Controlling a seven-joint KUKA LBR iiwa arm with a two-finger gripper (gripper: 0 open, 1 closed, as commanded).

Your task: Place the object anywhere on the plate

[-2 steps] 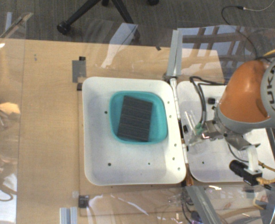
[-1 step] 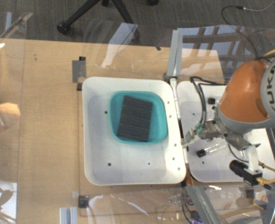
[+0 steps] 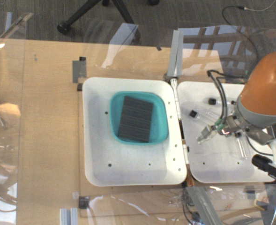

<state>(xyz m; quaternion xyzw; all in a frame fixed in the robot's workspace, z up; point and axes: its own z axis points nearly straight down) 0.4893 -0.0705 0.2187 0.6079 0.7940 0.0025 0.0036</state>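
Note:
A dark grey ribbed rectangular object [image 3: 136, 119] lies flat on the teal plate [image 3: 162, 125], which sits in the left white bin [image 3: 95, 139]. My gripper [image 3: 222, 140] hangs over the right bin [image 3: 198, 168], well to the right of the plate and apart from the object. Its two metal fingers [image 3: 205, 134] stand spread and open, with nothing between them. The orange band and grey wrist [image 3: 266, 90] hide the right part of that bin.
Two small black bits [image 3: 192, 113] [image 3: 212, 101] lie on the right bin's floor near the gripper. A raised divider [image 3: 179, 125] separates the bins. Cables loop around the wrist. Wooden bench top surrounds both bins, with clear panels at the left.

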